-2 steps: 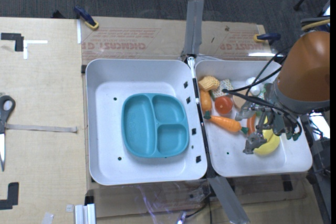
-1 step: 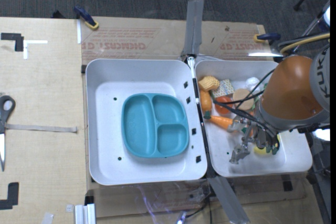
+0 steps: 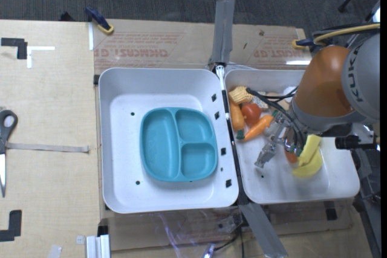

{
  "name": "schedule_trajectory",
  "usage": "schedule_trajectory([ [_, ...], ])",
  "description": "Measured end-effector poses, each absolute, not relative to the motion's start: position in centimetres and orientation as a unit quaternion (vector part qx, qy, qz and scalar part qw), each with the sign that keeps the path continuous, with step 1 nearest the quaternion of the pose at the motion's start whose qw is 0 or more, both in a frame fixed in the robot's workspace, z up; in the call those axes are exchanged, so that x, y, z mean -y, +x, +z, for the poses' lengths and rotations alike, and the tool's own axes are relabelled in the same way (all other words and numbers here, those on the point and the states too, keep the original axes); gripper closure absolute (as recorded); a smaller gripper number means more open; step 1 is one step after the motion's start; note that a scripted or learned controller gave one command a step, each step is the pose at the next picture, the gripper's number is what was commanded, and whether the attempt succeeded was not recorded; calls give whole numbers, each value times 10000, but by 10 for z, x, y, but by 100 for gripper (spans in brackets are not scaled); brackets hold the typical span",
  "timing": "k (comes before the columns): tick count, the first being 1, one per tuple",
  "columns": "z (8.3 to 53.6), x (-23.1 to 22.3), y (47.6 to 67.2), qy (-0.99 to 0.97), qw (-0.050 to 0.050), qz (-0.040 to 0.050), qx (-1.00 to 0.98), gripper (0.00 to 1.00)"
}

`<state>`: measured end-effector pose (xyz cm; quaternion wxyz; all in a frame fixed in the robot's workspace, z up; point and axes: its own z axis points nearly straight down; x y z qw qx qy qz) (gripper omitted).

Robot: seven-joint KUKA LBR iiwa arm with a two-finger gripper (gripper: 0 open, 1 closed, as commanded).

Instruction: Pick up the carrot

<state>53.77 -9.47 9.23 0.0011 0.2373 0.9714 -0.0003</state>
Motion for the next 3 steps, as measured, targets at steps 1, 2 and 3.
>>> schedule_trajectory([
  [1,93,115,590,3588,16,-5,-9334,0],
  [2,105,120,592,3603,75,-33,-9328,100],
  [3,192,39,595,3603,15,-2,-9328,100],
])
